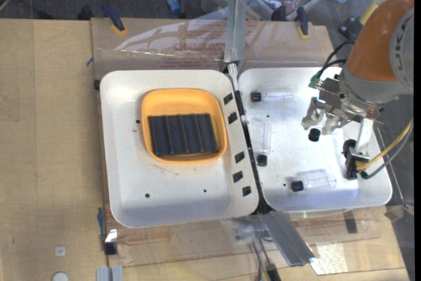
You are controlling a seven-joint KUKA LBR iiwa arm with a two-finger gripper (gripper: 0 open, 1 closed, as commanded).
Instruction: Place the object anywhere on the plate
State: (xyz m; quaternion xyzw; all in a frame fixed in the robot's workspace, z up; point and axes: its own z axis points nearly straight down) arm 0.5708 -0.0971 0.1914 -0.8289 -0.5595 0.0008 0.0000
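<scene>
Claw (327,120) hung over the right white bin (368,191); whether it was clenched was hard to tell. Clear plastic bottles (309,181) lay near it. Left sat the orange square plate (183,99) holding a black ridged block (183,135).

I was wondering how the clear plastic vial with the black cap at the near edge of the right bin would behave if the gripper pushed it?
The clear plastic vial with a black cap lies on its side, so it would probably roll. It looks see-through and hollow, so likely light. Its smooth wall may slip between the fingers of the gripper.
</scene>
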